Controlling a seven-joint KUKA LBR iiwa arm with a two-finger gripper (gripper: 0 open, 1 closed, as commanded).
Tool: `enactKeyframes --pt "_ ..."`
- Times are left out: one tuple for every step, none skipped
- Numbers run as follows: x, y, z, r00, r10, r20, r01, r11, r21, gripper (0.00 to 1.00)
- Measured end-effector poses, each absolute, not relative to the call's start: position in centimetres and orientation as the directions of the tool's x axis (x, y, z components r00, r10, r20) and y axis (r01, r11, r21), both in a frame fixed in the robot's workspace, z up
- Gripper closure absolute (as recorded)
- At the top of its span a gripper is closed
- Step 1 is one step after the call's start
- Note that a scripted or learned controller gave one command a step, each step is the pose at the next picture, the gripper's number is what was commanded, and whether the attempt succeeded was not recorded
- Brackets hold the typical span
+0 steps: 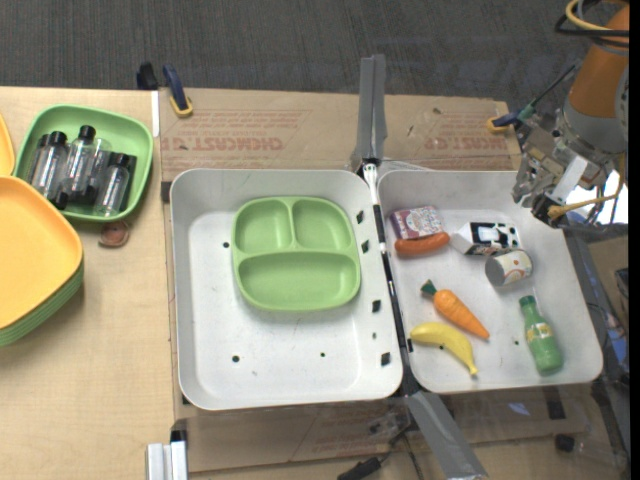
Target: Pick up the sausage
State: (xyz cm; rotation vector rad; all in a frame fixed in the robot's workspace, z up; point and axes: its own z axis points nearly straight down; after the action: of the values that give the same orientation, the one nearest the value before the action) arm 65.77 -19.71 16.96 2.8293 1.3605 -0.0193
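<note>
The sausage (422, 244) is a short reddish-orange link lying flat in the right bin (590, 353), near its upper left corner. It rests against the lower edge of a purple packet (416, 221). My gripper (530, 188) hangs over the bin's upper right rim, well to the right of the sausage and a little farther back. Nothing is seen in its grasp.
The right bin also holds a black-and-white carton (491, 235), a pale cup on its side (510, 267), a carrot (457, 309), a banana (446, 344) and a green bottle (541, 336). A green divided plate (296, 253) sits in the left bin (205, 368).
</note>
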Motion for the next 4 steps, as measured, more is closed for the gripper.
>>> enactKeyframes --pt "65.7 -19.8 17.8 0.623 0.782 -0.013 0.782 -0.623 -0.004 1.0" --pt "65.7 -19.8 18.6 0.622 0.783 -0.015 0.783 -0.622 -0.005 1.0" --pt "65.7 -19.9 19.5 0.621 0.783 -0.016 0.783 -0.621 -0.006 1.0" --pt "65.7 -20.0 20.3 0.62 0.784 -0.017 0.784 -0.621 -0.007 1.0"
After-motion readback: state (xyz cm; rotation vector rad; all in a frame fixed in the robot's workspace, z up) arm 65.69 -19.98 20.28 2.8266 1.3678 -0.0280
